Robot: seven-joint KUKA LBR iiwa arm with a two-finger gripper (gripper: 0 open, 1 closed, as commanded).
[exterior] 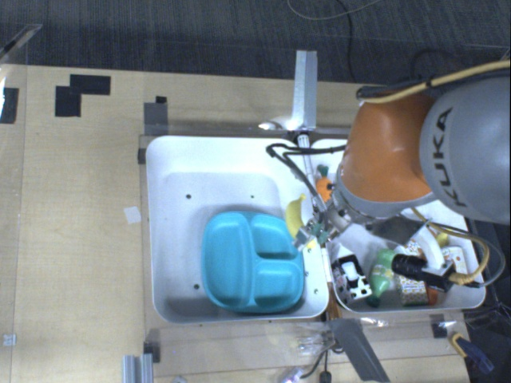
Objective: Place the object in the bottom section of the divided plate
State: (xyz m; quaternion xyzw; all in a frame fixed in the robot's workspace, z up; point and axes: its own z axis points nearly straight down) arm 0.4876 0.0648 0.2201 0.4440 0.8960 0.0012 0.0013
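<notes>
Gripper [307, 234] hangs by the blue plate's [251, 263] right edge; can't tell if fingers grip anything.

A light blue divided plate [251, 262] lies flat in the left bin, toward its near right corner. A yellow object [295, 215] sits just beside the plate's upper right edge.

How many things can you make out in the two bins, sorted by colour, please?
Blue: 1, the divided plate in the left bin
Yellow: 1, an object at the plate's upper right edge
Orange: 1, a small object beside the arm
Green: 1, an object in the right bin
Black and white: 1, a small box
Total: 5 told apart; the right bin's clutter is partly hidden.
</notes>
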